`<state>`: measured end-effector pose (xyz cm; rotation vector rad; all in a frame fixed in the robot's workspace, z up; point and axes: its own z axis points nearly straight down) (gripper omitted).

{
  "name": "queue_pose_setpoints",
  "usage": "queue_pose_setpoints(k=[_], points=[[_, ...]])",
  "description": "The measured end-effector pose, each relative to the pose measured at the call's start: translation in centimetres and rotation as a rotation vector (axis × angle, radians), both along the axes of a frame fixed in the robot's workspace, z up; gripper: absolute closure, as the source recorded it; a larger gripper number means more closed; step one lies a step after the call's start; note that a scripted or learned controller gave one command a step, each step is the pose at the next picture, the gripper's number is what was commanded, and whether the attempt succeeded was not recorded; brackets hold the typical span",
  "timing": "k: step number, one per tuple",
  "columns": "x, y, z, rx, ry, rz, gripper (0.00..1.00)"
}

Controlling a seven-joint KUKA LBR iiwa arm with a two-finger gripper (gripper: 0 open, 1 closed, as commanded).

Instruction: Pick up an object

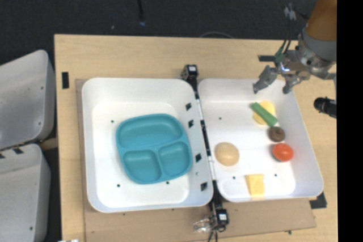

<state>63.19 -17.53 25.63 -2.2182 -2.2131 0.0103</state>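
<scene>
Tabletop (68,59) carries two white bins side by side. Left bin (96,139) holds teal divided tray (153,148). Right bin (241,105) holds beige round object (227,153), yellow block (256,184), green stick (265,113) across yellow piece (264,110), red ball (282,152), brown ball (277,134). Gripper (275,82) above right bin's far right corner, fingers spread, nothing between them. Right bin's far-left floor bare.

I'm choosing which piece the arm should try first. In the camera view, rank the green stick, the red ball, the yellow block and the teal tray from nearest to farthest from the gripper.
1. Green stick, right bin, just below the gripper.
2. Red ball, near the right bin's right side.
3. Yellow block, right bin's front edge.
4. Teal tray, left bin.
</scene>
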Motion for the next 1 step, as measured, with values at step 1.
queue_pose_setpoints(k=[1], points=[[0.22, 0.03, 0.74, -0.002, -0.012, 0.002, 0.00]])
